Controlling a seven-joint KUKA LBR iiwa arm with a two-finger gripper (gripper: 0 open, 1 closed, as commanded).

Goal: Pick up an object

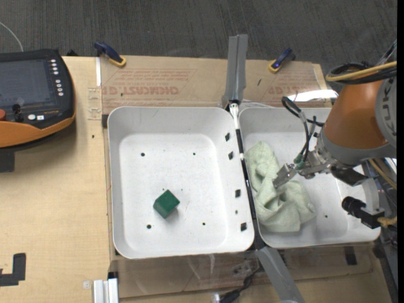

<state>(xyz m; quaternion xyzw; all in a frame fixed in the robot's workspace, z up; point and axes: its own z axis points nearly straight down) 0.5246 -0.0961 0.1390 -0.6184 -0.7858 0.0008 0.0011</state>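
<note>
Your pincer (282,177) is low in the right bin (328,232), tips down against the pale green cloth (274,191); you cannot tell how it is set. The cloth lies crumpled along that bin's left side, beside the divider. In the left bin (126,232) a green block (166,203) sits alone, well apart from the pincer. A control pendant (31,96) rests at the bench's (50,219) far left.
</note>
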